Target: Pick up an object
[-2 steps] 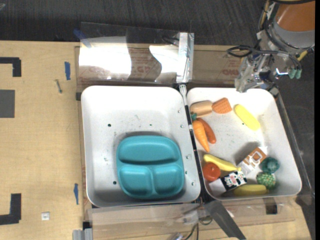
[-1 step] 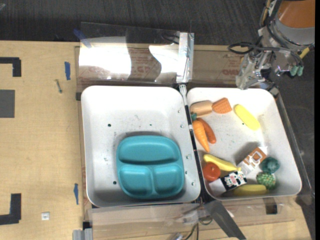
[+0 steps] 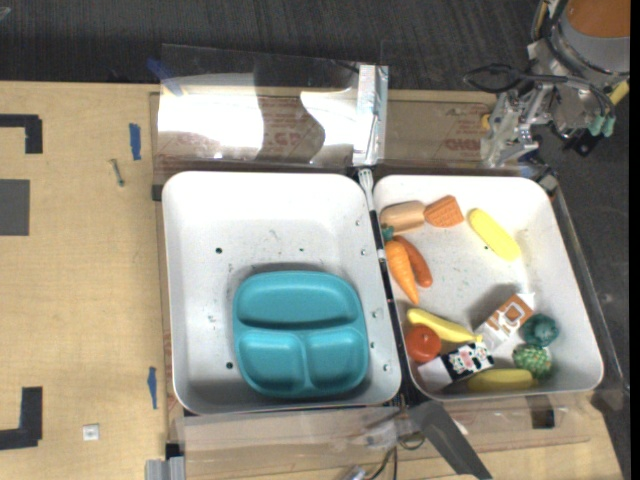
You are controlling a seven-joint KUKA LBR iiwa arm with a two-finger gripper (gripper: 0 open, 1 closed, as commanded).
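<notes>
Yellow, smooth and likely light hard plastic, the toy lemon (image 3: 494, 234) lies apart in the right bin (image 3: 575, 268), best gripped across its narrow middle; the pincer (image 3: 510, 128) state cannot be told.

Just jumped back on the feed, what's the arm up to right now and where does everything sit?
The grey arm's two-finger gripper hovers above the bench beyond the far edge of the right white bin, holding nothing. That bin holds toy food: a yellow oblong piece, an orange carrot, a yellow banana, a red tomato, a small white carton and others. The left white bin holds a teal divided tray. No pick has begun.
</notes>
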